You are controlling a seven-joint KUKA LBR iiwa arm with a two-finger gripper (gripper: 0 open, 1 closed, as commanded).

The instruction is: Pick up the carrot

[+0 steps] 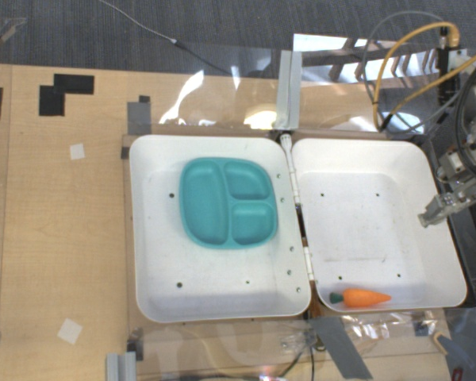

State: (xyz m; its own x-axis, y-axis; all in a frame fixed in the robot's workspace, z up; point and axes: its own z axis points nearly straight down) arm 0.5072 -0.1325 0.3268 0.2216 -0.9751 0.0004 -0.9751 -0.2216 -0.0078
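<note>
Where the right bin (428, 173) ends—carrot (363, 298) hugs wall.

No readable text, labels, brands, numbers or signs on anything

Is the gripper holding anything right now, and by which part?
Nothing. The gripper sits at the right bin's right rim; the carrot lies apart by the near wall.

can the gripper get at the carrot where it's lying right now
Probably yes: the carrot lies uncovered, and the gripper sits at the same bin's right edge. The carrot hugs the near wall, which may hamper a grasp.
</note>
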